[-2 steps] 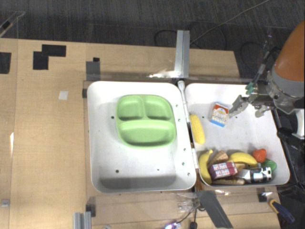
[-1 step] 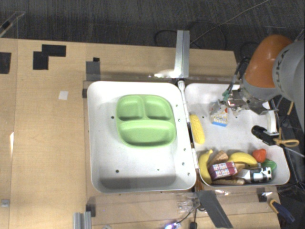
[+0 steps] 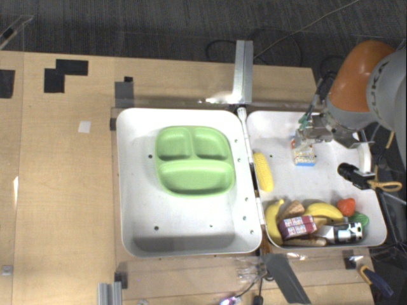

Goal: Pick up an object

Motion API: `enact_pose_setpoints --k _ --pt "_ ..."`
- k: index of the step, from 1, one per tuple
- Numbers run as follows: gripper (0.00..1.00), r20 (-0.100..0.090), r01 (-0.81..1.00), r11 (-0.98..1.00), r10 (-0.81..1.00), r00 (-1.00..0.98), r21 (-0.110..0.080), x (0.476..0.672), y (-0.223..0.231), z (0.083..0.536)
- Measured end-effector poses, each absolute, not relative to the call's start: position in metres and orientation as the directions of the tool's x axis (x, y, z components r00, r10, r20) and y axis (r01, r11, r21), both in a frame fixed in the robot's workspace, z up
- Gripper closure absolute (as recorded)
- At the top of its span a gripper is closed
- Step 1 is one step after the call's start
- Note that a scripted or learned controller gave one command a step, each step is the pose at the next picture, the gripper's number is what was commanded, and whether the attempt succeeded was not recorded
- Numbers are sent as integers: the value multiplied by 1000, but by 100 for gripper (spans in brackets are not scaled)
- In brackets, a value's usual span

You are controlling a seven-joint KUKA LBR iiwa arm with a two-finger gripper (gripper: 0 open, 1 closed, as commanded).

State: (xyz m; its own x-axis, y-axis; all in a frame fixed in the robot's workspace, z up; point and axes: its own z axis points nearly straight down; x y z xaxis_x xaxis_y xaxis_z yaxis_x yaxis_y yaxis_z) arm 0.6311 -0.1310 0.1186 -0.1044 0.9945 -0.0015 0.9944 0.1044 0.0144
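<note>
Yellow and brown things crowd the near edge of the right bin (image 3: 280, 127), well below the claw (image 3: 307, 146): two bananas (image 3: 273, 216), a maroon box (image 3: 297, 226), a can (image 3: 346, 233), a red and green vegetable (image 3: 350, 210). Up and left of that heap, a corn cob (image 3: 262, 172) lies by the bin's left wall, left of the claw and a little nearer. At the claw's tip sits a small whitish pack (image 3: 305, 154) with a blue edge; whether the claw grips it I cannot tell. Far to the claw's left, a green tray (image 3: 193, 159) rests in the left bin (image 3: 137, 189).
</note>
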Motion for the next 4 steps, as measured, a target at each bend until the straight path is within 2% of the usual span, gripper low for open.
enact_pose_setpoints --k 1,2,3,4 --pt "100 -19 857 515 857 -514 28 615 -154 100" --pt "100 -4 895 447 895 -447 7 603 -156 129" --pt "100 -1 996 92 996 -92 8 671 -105 89" --pt "100 -9 915 402 916 -402 11 597 -146 91"
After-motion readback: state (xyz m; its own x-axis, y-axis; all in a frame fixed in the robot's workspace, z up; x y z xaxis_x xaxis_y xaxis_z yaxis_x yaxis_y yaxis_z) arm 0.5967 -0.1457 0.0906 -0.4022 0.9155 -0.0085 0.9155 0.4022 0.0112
